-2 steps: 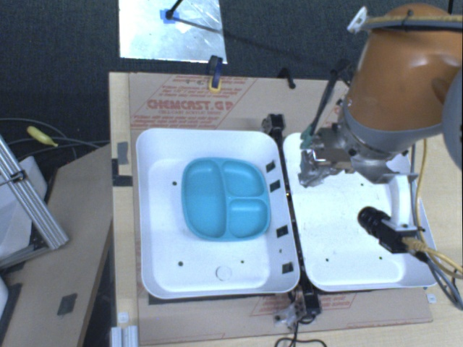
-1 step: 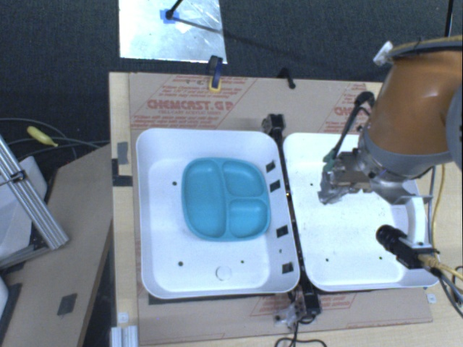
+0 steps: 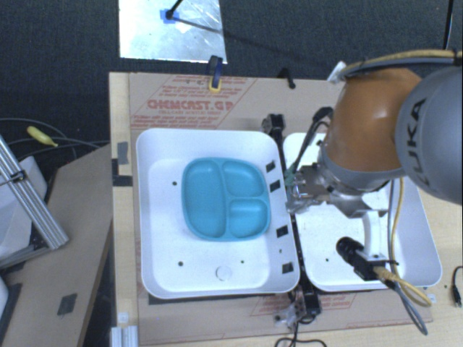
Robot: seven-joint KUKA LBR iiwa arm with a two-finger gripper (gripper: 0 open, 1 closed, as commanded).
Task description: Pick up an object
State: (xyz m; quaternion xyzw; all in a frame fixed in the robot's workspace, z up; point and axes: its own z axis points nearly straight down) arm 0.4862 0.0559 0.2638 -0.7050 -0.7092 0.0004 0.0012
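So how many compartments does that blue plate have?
3. The blue plate lies in the left bin: one large section on its left side, one smaller at upper right, one at lower right. None seem hidden.

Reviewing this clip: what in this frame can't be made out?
- Gripper: the arm's orange band and wrist cover it from above, so its state is unreadable.
- Right bin: much of its floor lies under the arm.
- Small round mark in the left bin, below the blue divided plate: too small to identify.
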